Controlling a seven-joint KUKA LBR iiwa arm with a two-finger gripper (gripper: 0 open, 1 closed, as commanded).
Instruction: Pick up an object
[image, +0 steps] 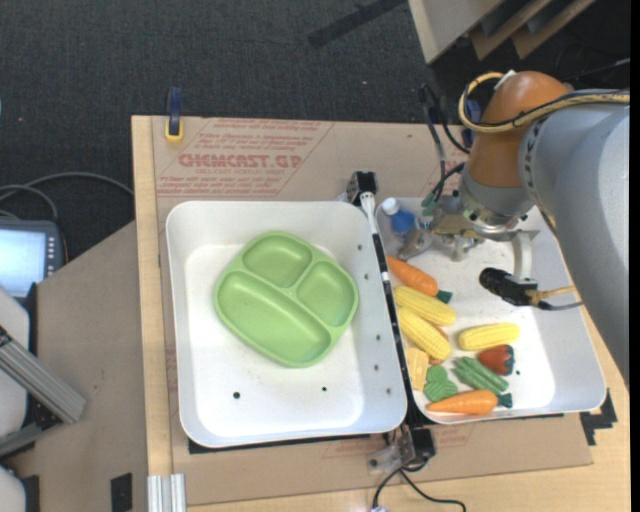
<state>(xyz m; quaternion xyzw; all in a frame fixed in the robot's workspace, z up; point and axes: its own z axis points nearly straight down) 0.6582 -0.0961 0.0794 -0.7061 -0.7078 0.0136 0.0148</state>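
**Arm over the right bin, nothing in hand**

The gripper (490, 240) hung above the far end of the right bin (570, 395), grey arm and orange band behind it. Fingers: cannot tell whether spread or closed from this angle; nothing seen held between them.

Landmark taken: the upper carrot (413, 275). It lay just below and left of the gripper, beside the wall between the bins, long axis slanting from upper left to lower right, leafy end toward the lower right. Below it, two corn cobs (424, 320) on much the same slant. A third cob (488, 336) lay to its lower right, nearly crosswise. Farther below, green pods (478, 375), a red piece (496, 358) and a second carrot (462, 403). Well left of the upper carrot, a green divided plate (286, 297) in the left bin (200, 400).

Judgement: the upper carrot looked nearest. Close across its narrow width, square to the long axis, mid-body, clear of the bin wall.
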